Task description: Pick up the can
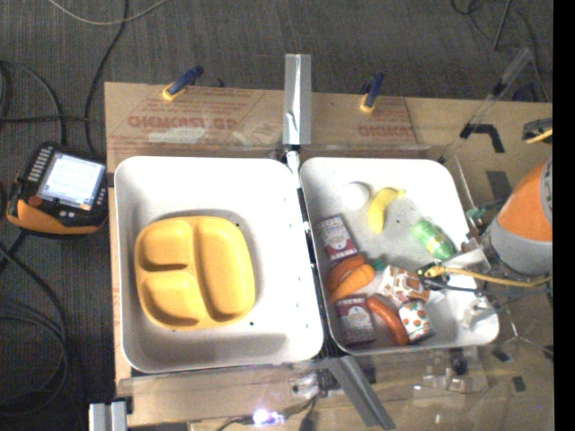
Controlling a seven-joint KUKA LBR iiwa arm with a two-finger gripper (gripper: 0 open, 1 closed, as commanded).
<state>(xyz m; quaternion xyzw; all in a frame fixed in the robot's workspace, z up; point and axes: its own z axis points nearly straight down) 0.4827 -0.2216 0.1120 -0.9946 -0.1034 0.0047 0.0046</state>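
Even overhead light, moderately bright. Two shallow white plastic bins (pixel 211 173) slightly blown out, soft shadows along inner walls. Yellow compartment tray (pixel 195 270) casts a faint shadow. Small glare spot at bottom edge (pixel 263 417). Overall soft, low-res; dark carpet floor (pixel 54 79) grainy.

Two smooth, glossy white plastic bins (pixel 126 241) sit on a matt brown cardboard-covered bench (pixel 225 119). A matt yellow plastic divided tray (pixel 195 270) lies inside. The can (pixel 333 236) wears a paper-like printed label.
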